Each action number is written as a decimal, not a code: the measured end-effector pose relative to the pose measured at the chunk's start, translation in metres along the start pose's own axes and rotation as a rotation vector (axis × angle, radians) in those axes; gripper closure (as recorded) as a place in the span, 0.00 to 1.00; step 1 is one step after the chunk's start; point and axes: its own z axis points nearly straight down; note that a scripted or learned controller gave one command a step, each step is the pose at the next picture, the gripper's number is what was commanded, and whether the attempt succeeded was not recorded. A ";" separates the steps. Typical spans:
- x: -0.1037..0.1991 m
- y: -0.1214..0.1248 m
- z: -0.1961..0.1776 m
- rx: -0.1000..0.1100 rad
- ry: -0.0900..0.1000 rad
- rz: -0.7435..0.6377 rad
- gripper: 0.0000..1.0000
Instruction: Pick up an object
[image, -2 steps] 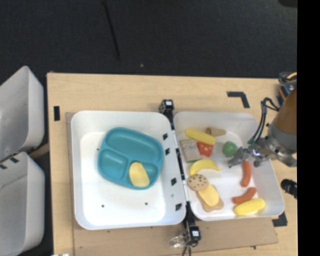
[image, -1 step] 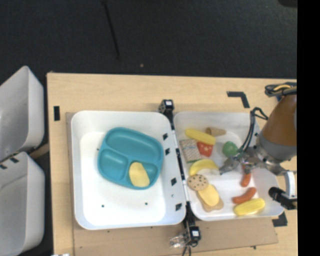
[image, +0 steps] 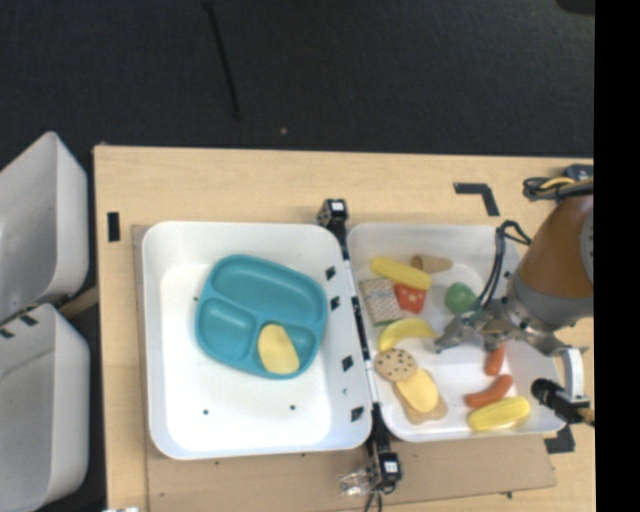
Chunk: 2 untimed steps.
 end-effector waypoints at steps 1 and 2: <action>-0.001 0.000 -0.010 -0.003 0.000 0.006 1.00; -0.011 0.003 -0.057 -0.006 -0.001 0.006 1.00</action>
